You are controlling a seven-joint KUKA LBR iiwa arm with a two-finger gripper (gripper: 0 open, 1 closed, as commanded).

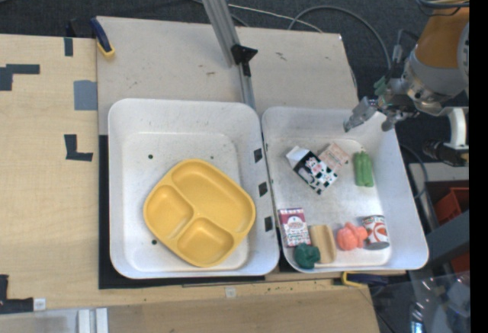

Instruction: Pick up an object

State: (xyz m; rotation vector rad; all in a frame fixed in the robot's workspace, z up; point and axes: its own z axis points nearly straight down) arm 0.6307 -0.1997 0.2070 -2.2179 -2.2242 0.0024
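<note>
While I watch from the fixed overhead cam, here's what I see:

Arm: reaches in from the right, orange band showing at the top right corner.
Claw (371, 115): above the right bin's upper right corner, over bare white floor, nothing between its fingers. Released or clenched — I cannot tell.
Right bin (278, 122): holds every loose item.
Black-and-white box (313, 169): mid bin, tilted, nearest the claw along with the pale pink packet (335, 153) touching its upper right side.
Green bottle (363, 170): just right of those, lying lengthwise.
Front row, left to right: maroon carton (293, 226), dark green lump (306, 255), tan block (323, 242), orange-pink toy (350, 237), red-and-white can (376, 232).
Left bin (122, 118): yellow divided plate (200, 211), flat, three compartments.
Desk (168, 57): grey pole (217, 8) crosses it toward the seam between the bins.
</note>
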